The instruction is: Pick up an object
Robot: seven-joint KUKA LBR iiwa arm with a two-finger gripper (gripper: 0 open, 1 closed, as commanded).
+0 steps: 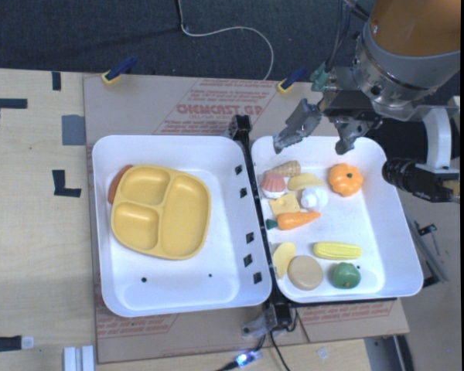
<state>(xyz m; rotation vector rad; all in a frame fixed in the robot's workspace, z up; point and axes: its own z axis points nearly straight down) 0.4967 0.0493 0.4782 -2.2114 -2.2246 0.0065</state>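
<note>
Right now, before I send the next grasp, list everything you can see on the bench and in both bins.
Left bin: 1, white, left half of bench.
Right bin: 1, white, beside the left bin.
Divided tray: 1, yellow, in left bin.
Red-brown item: 1, partly hidden under the tray's left edge; cannot identify.
Pumpkin: 1, orange, right bin, upper right.
Carrot: 1, orange, right bin, centre left.
Corn cob: 1, yellow, right bin, lower part.
Green round toy: 1, right bin, lower right.
Tan disc: 1, right bin, lower edge.
Small toy foods cluster: several, yellow, pink, white, right bin, upper left.
Clamps: 2, blue and yellow, cardboard's back edge.
Gripper: 1, grey, open, above right bin's top edge, holding nothing.
</note>
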